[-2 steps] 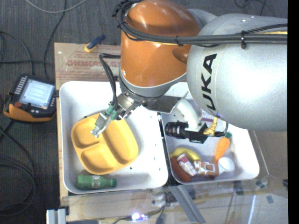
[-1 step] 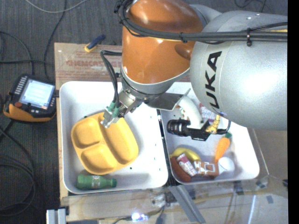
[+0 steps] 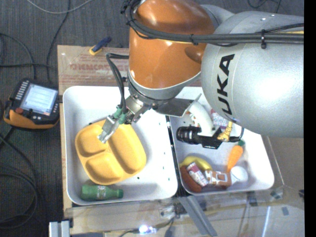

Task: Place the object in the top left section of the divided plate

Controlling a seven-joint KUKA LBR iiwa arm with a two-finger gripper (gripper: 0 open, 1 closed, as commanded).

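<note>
A yellow divided plate (image 3: 111,154) lies in the left bin (image 3: 74,98), turned at a slant. Its upper left section (image 3: 89,141) looks bare. My gripper (image 3: 104,135) reaches down from the big orange and grey wrist and hangs over the ridge between that section and the large right one. Green parts show on the gripper's base. I see nothing clearly held at its tip. A green bottle (image 3: 101,192) lies on its side at the bin's front edge, below the plate.
The right bin (image 3: 266,177) holds a carrot (image 3: 235,154), a banana (image 3: 193,161), a red packet (image 3: 200,177), a white ball (image 3: 238,173), a white cup (image 3: 200,115) and a black cylinder (image 3: 197,136). The arm covers the back of both bins. A teach pendant (image 3: 32,102) lies left of the bench.
</note>
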